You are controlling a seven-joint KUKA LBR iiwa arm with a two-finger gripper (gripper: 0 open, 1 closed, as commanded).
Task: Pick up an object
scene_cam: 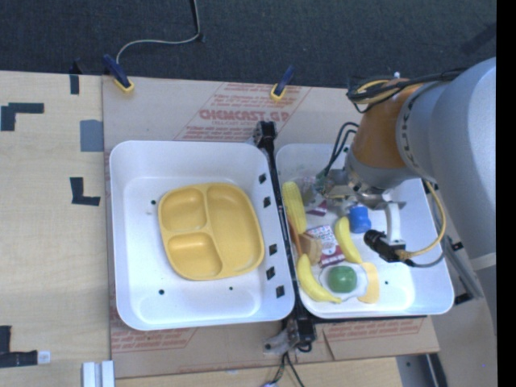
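At the near edge the pale wooden counter (pixel 48 240) shows black tape marks at 9 o'clock, and a sheet of printed cardboard (pixel 234 115) lies under both bins. The left bin (pixel 129 297) holds a yellow divided plate (pixel 211 230), lying flat near its middle. In the right bin (pixel 427 293), at about 4 o'clock of the scene, a clutter sits along its left side: a green ball (pixel 342 279) nearest, a yellow banana (pixel 314 281) curving just beside it, another banana (pixel 348 241) above, a small printed packet (pixel 322 240), a blue cap-like piece (pixel 359 218), and a yellow corn-like piece (pixel 293 207) against the dividing wall. The claw (pixel 355 196) hangs over this clutter at 3 o'clock, below the arm's orange band (pixel 379 135); whether it is apart or together I cannot tell. Farther off, two yellow-and-blue clamps (pixel 118 72) grip the cardboard's far edge, and beyond lies dark carpet (pixel 322 14) with a thin cable (pixel 193 10) across it.
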